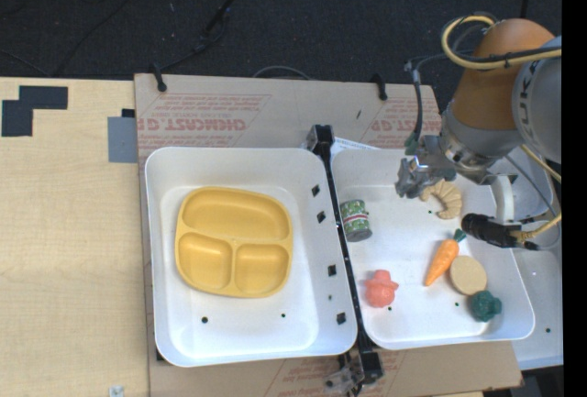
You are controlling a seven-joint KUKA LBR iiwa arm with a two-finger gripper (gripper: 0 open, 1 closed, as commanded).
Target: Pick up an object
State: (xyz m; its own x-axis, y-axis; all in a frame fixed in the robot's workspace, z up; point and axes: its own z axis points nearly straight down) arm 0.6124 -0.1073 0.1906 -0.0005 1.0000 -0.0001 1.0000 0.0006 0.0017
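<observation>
In the right bin point(404, 331), my gripper point(413, 179) hangs low over the back part, just left of a tan croissant point(448, 198). The croissant lies beside the gripper, and I cannot tell whether they touch. Further forward lie an orange carrot point(442, 261), a round tan biscuit point(468, 275) and a small green broccoli piece point(484, 304). A green can point(354, 220) stands near the bin's left wall. A red-pink toy point(381, 287) lies in front of the can.
The left bin point(165, 193) holds a yellow divided plate point(235, 240). A black divider point(332, 230) runs between the two bins. Cardboard point(229, 115) lies under both bins. The arm's orange band point(500, 74) rises at the back right.
</observation>
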